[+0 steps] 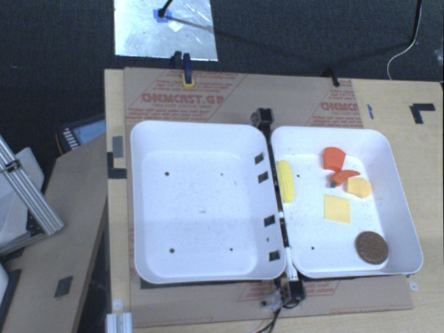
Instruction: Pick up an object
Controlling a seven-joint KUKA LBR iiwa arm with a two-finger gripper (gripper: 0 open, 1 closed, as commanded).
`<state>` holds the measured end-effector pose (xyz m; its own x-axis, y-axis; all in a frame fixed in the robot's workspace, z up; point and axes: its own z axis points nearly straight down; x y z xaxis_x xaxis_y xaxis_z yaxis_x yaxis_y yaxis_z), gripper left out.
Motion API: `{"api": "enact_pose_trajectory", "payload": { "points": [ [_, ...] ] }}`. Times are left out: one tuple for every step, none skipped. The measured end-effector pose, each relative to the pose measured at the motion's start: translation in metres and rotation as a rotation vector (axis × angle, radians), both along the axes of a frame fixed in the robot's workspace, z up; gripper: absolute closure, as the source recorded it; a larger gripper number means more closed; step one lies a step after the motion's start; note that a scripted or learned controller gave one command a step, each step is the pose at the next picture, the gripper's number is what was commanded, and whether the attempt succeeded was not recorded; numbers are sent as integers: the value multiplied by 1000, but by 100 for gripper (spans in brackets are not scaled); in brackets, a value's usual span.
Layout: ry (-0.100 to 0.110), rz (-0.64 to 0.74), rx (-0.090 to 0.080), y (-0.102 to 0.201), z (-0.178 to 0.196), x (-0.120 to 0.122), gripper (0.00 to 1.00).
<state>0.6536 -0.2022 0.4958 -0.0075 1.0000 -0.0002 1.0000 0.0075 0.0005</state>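
Observation:
The right bin [395, 186] holds several small objects. A yellow corn cob [285, 180] lies along its left wall. An orange piece [334, 158] sits near the far side, with a small orange carrot-like piece [342, 177] just below it. Beside that is a yellow-orange chunk [359, 186]. A flat pale yellow square [338, 208] lies in the middle. A brown round cookie [372, 247] rests near the front right corner.
The left bin [146, 186] sits beside the right one, joined by black clips [267, 198] along the shared wall. A silver sheet [165, 19] lies beyond the bench. An aluminium frame [24, 193] stands at the far left.

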Motion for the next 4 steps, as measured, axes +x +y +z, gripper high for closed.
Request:
{"api": "enact_pose_trajectory", "payload": {
  "points": [
    [-7,-2,-3,-4,42,16,100],
    [-3,0,-1,-3,40,15,100],
    [-3,0,-2,-3,40,15,100],
    [-3,0,-2,-3,40,15,100]
  ]
}}
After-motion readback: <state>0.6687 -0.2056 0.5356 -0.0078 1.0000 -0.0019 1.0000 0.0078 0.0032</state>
